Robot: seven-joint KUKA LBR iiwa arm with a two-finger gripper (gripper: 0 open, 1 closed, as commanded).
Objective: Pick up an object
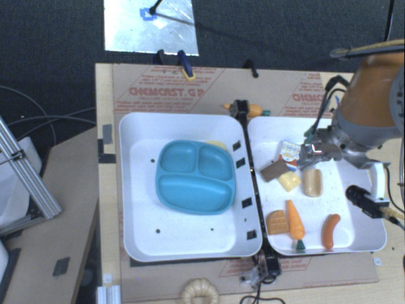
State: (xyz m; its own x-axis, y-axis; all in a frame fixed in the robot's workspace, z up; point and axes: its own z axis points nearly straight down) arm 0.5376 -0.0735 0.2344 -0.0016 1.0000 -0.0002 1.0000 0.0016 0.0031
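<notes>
The gripper (311,152) sits at the right bin's (373,236) upper middle; I cannot tell its state. Crowded toys, like the bread roll (312,183), could slip away.

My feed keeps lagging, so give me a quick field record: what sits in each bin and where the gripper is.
left bin: blue divided plate
right bin: carrot, sausage, bread slice, brown card, pale yellow block, tan roll, small printed packet
gripper: low over the right bin's upper part, beside the packet
held: nothing visibly held
</notes>
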